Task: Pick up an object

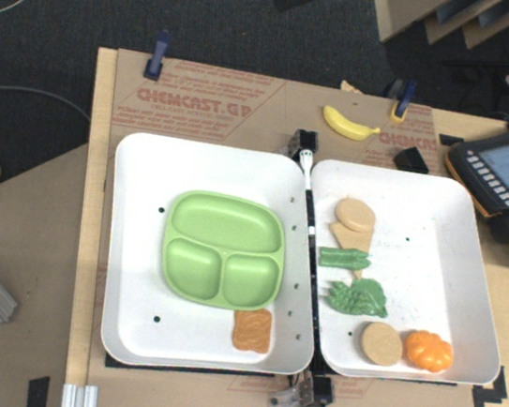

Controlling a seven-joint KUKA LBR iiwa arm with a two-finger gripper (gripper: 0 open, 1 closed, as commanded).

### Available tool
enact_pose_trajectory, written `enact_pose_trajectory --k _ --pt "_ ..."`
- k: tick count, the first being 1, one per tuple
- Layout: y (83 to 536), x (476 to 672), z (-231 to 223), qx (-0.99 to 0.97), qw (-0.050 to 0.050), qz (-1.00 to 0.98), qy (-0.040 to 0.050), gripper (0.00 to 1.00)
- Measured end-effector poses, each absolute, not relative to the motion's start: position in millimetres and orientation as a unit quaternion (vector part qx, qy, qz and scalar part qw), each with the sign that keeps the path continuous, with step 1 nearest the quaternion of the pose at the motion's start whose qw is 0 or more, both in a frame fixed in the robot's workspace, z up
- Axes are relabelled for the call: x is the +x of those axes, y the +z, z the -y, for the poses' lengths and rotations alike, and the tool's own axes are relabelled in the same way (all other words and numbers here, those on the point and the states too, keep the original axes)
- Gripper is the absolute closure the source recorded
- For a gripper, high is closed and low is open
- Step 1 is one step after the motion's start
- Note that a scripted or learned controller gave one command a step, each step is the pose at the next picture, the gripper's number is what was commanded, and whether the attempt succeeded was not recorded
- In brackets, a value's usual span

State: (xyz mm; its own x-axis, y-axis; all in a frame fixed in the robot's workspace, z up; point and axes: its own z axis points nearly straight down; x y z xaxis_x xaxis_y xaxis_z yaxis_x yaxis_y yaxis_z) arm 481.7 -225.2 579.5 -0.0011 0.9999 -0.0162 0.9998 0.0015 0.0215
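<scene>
Jaws: state cannot be told. Right bin (pixel 443 212) holds two tan discs, one far (pixel 355 213) and one near (pixel 380 343), a bean pod (pixel 343 258), a leaf (pixel 357 298) and a pumpkin (pixel 428 351). Left bin (pixel 132 227) holds a green tray (pixel 222 259), with a waffle (pixel 253 329) just near of it. A banana (pixel 349 124) lies on the table (pixel 203 105), far side.

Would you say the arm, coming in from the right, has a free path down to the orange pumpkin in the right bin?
Probably yes: the orange pumpkin lies uncovered near the right bin's front corner, with just the round tan piece close beside it.

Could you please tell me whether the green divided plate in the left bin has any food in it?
Empty. All three compartments of the green divided plate show bare green; the orange piece lies beside it.
</scene>
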Motion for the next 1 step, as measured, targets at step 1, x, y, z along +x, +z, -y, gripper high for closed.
enact_pose_trajectory --k 1 --pt "590.4 482.2 225.5 0.707 0.016 -0.707 0.0023 1.00"
